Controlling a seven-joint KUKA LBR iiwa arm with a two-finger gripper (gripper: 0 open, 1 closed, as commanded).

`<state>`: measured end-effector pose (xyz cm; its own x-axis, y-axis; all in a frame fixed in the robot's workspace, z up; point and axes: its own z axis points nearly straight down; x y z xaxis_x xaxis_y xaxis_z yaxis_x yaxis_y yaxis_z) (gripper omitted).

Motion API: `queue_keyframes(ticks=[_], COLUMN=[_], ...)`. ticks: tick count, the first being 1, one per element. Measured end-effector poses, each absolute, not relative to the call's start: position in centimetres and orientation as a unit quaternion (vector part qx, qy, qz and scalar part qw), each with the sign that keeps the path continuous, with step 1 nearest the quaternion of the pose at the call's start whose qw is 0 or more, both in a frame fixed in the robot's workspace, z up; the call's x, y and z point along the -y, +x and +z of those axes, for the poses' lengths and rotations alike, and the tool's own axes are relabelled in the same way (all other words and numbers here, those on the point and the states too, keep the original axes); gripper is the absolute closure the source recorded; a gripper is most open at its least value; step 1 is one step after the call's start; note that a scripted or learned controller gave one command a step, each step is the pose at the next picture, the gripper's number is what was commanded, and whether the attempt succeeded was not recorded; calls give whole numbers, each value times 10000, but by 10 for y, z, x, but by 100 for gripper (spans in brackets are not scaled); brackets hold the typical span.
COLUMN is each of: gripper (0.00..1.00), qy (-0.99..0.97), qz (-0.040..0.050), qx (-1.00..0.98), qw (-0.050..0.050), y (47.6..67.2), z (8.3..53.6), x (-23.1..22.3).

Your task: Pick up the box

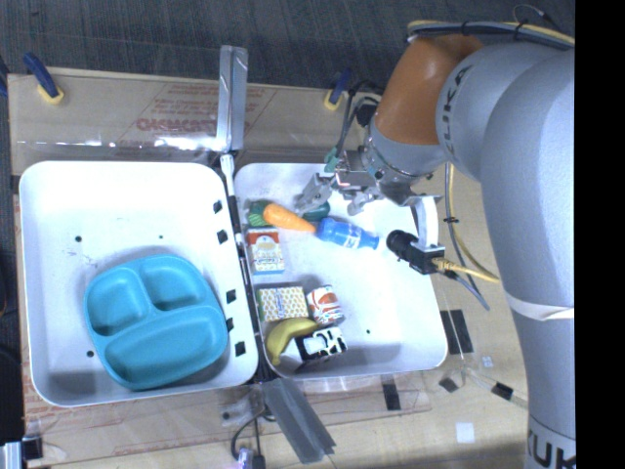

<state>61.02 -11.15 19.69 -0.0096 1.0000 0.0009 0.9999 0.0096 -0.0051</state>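
My gripper [337, 191] hangs over the far end of the right bin [415, 306], above the carrot [287, 218] and the blue bottle [347, 234]; the fingers stand apart, open, and nothing sits between them; so I hold nothing. The box [266, 251] I take to be the small red-and-white carton lying flat on the bin floor, hard against the left wall, just nearer the camera than the carrot; a second, patterned packet [281, 303] lies further along the same wall, beside the can [326, 306] and the banana [288, 336], so there is some doubt which is meant; I go for the carton. It looks like thin card, light, fairly stiff on its edges but easy to dent on its broad face; the printed skin may be slick. Lying flat, it offers little height; I judge the best hold is across its short width, fingers down either long edge; the wall crowds one side, so a finger may not fit there; the carrot crowds the far end. The left bin [59, 203] has the blue tray [156, 320], well apart from all this.
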Motion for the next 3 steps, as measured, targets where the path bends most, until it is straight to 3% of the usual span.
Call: queue_keyframes(ticks=[1, 2, 3], gripper=[0, 0, 0], qy=[-6897, -6815, -6602], qz=[14, 7, 10], qx=[7241, 7318, 7511], qw=[9, 10, 29], y=[593, 557, 555], z=[117, 92, 91], x=[180, 210, 196])
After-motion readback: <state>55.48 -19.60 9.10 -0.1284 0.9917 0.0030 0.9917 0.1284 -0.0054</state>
